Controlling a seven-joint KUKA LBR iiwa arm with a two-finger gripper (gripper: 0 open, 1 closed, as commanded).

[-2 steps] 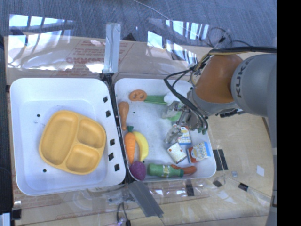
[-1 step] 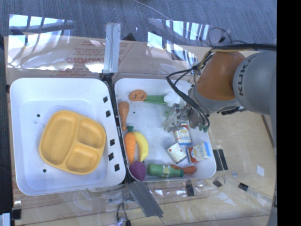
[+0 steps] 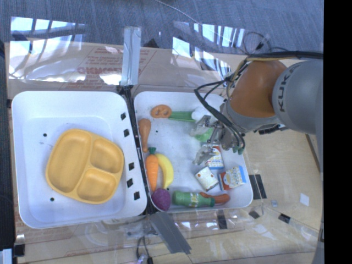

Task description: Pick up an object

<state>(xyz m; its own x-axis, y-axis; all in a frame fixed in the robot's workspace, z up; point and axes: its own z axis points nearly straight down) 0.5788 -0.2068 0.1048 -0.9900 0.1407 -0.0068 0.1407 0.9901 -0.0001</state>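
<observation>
Down in the right bin [image 3: 181, 100], the gripper [image 3: 208, 142] hangs over the upper right part of the floor, its metal fingers [image 3: 201, 124] pointing toward the bin's middle. How they stand, spread or pressed together, I cannot tell; nothing is seen pinched between them. Just beside the gripper, on its lower side, lies a small carton [image 3: 215, 159], close to or touching the fingertips. Below that sit a second carton [image 3: 207, 178] and a third [image 3: 234, 176]. Left of the gripper and slightly up lie a green stick [image 3: 180, 115] and an orange pretzel [image 3: 161, 111]. Farther left, along the bin's left wall, lie a drumstick [image 3: 144, 132], a carrot [image 3: 152, 168] and a banana [image 3: 166, 170]. Near the bottom wall are a purple fruit [image 3: 161, 198], a green bottle [image 3: 190, 198] and a red chili [image 3: 215, 198]. Well apart to the left, the left bin [image 3: 33, 109] holds a yellow tray [image 3: 83, 165].
</observation>
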